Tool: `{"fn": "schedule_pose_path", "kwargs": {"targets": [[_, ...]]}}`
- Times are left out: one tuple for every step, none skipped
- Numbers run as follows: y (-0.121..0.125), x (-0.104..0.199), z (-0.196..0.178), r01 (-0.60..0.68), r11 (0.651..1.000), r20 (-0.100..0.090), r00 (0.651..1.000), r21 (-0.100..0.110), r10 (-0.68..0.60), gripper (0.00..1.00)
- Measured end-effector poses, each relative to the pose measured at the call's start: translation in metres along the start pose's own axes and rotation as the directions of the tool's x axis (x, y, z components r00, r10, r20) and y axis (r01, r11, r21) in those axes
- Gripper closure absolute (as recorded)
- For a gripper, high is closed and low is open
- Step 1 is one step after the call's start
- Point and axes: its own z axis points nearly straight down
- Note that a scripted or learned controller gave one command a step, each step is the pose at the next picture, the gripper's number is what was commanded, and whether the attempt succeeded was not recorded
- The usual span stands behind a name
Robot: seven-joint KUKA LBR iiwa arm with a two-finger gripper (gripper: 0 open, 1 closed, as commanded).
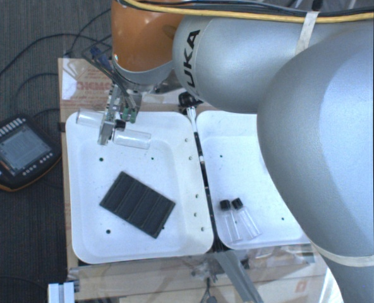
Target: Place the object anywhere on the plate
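Vial (132,139) lies near the back of my left bin (86,232), just beside the gripper (107,130).

I see the dark ribbed plate (137,204) lying flat toward the front of the same bin, apart from the vial. Whether the gripper grasps anything I cannot tell. Two capped vials (237,219) sit in the right bin (237,137). A handheld controller (16,151) rests on grey carpet (23,43) at left.

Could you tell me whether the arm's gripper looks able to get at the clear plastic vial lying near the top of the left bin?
Probably yes. The gripper hangs right beside the clear plastic vial in the left white bin, with nothing between them. The dark ribbed rectangular plate lies lower down, apart from both.
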Motion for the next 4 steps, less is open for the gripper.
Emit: {"fn": "schedule_pose_path", "kwargs": {"targets": [[0.001, 0.000, -0.009, 0.000, 1.000, 0.000, 1.000, -0.004, 0.000, 1.00], [0.002, -0.001, -0.018, -0.001, 1.000, 0.000, 1.000, -0.007, 0.001, 1.00], [0.002, -0.011, -0.118, 0.273, 0.962, 0.002, 0.962, 0.004, -0.273, 1.00], [0.002, -0.012, -0.127, 0.272, 0.962, 0.005, 0.962, 0.002, -0.272, 1.00]]}}
